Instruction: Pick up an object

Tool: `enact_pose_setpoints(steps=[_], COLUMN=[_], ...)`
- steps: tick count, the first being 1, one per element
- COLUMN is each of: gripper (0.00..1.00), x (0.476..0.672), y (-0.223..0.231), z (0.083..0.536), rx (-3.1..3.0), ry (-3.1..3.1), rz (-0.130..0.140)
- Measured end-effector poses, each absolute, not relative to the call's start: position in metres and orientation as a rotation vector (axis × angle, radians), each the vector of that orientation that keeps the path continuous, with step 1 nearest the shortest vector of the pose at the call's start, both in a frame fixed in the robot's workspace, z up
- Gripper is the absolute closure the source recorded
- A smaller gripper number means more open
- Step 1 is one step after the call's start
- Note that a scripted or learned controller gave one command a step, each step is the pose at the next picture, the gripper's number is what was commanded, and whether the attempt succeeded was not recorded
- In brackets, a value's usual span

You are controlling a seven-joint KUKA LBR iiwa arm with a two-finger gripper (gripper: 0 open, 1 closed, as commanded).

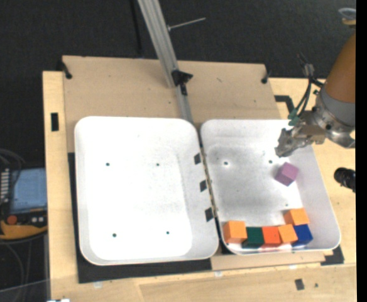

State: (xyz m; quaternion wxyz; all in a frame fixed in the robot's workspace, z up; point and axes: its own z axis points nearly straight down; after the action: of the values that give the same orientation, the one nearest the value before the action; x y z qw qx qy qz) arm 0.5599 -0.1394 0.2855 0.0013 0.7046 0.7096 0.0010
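Blocks sit in the right bin (234,143), most of them packed along its lower edge at the lower right of the frame. From left to right in that row: an orange block (235,230), a green block (254,236), a red-orange block (271,235), another orange one (287,233) and a blue block (302,233). One more orange block (297,217) lies just above the blue one, touching it. They are close together, some touching, near the bin wall.

A purple block (286,173) lies alone in the right-centre part of the same bin, well apart from the row below. It looks a bit turned, approx. diagonal to the bin edges.

The arm comes in from the right edge of the frame, w/ the orange band at the upper right. The claw (286,145) is over the upper right part of the right bin, just above and slightly left of the purple block in the picture. Nothing is visible between its tips; if the tips are apart or together, I cannot tell.

The left bin (136,187) takes the centre-left of the frame, side by side w/ the right one, on the wooden worktop (171,74). A metal pole (161,36) goes diagonally from the top centre down to between the bins.
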Motion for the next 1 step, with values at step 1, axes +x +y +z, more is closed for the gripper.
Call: enact_pose_setpoints(steps=[1], gripper=[1.00], x=[0.5828], y=[-0.0855], z=[0.2853], rx=[2.212], ry=[2.228], rz=[0.002])
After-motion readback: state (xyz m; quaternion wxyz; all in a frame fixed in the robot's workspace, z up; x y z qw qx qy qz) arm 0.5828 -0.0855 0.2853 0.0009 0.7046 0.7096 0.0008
